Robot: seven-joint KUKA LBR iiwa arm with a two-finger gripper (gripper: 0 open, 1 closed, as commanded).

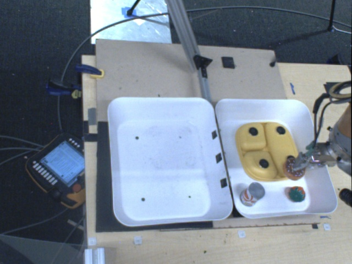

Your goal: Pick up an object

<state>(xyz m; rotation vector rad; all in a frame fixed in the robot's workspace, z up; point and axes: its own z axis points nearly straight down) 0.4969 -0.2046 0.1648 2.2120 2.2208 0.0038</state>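
Observation:
The right bin [316, 120] holds a big yellow moulded piece [264, 147] with black dots. At that piece's right edge sits a small brown round object [295, 169]. My gripper [304, 161] comes in from the right at the bin's right wall, and its tip is right against the brown object. Whether it grips that object is unclear at this size. A small grey, white and red object [252, 193] lies near the bin's front wall. A green and red ball [297, 194] lies to its right.
The left bin [162, 158] lies beside the right one, joined by black hinges [219, 157]. A slanted metal pole [187, 32] crosses the back of the bench. A teach pendant [58, 166] lies off the bench at the left, among cables.

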